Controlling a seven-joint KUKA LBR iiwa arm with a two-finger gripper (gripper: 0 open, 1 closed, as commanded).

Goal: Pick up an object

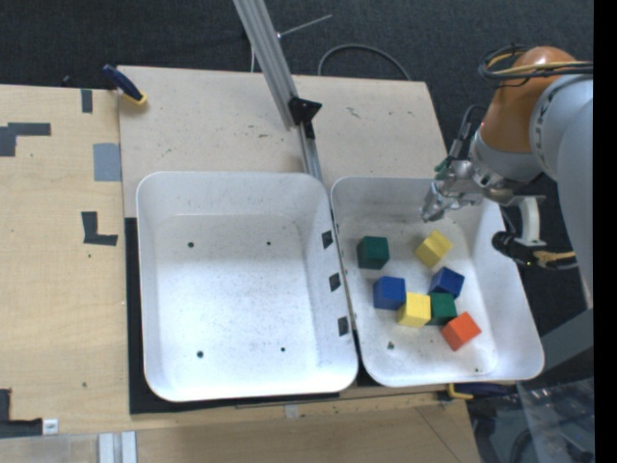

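Nearest the camera in the right bin (pixel 511 345), an orange cube (pixel 461 330) sits close to the near right corner. Just behind it, a dark green cube (pixel 442 306) is pressed between a yellow cube (pixel 416 309) on its left and a blue cube (pixel 447 282) on its far side; these three appear to touch. A second blue cube (pixel 388 291) lies just left of that yellow one, touching or nearly so. Farther back, another green cube (pixel 373 252) stands alone toward the left wall of the bin, and a second yellow cube (pixel 434 249) lies tilted to its right, apart from the cluster.

The gripper (pixel 433 210) hangs just beyond that far yellow cube, above the bin's far right part, with nothing seen between its fingers; from this slant I cannot tell whether the jaws are apart or together. The grey arm (pixel 564 123) with its orange band (pixel 516 104) reaches in from the right.

The left bin (pixel 154 258) lies alongside.
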